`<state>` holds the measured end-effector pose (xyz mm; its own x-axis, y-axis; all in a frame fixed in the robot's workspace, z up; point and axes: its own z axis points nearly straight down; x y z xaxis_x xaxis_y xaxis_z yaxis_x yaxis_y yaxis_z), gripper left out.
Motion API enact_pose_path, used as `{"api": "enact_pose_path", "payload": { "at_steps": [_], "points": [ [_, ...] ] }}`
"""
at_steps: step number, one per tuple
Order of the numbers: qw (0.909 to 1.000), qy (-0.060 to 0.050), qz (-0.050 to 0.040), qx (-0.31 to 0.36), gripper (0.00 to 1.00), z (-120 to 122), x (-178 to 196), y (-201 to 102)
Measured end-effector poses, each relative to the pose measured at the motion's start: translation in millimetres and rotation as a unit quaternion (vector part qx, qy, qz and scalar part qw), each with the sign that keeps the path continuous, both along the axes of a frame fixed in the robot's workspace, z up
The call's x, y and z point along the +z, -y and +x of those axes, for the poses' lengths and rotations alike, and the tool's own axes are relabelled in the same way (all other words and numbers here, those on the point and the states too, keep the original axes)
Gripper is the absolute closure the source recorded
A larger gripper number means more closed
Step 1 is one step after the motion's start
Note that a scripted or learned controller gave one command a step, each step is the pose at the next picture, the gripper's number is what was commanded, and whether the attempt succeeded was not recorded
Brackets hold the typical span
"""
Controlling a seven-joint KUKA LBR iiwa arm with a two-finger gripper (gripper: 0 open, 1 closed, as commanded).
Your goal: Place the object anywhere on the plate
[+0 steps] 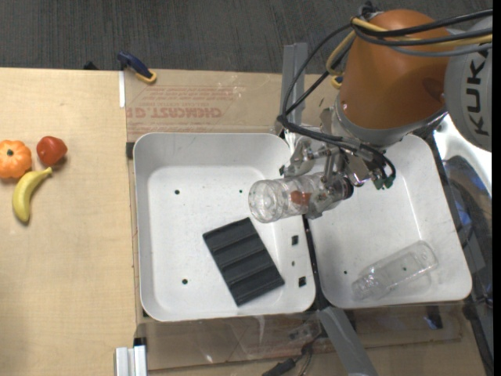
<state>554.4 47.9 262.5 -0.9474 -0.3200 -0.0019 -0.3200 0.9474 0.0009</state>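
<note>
The gripper [325, 190] is clenched on a clear jar [283, 198] lying sideways above the bins' shared edge, long axis level, mouth pointing toward the left bin [156, 210] with its dark plate [243, 261].

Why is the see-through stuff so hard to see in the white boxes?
In the camera view, the clear jar by the gripper and the clear bottle in the right bin let the bright white show through, so their edges fade; the black plate in the left bin looks sharp, and the fruit keeps strong colour.
</note>
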Motion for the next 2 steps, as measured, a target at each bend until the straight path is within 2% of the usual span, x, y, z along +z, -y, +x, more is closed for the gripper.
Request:
{"api": "enact_pose_path", "payload": {
  "at_steps": [1,2],
  "points": [
    [0.9763,0.0,0.0005,0.217,1.0,4.2,-13.7,-76.3],
    [0.9763,0.001,0.0004,0.216,0.0,4.5,-13.1,-75.9]
  ]
}}
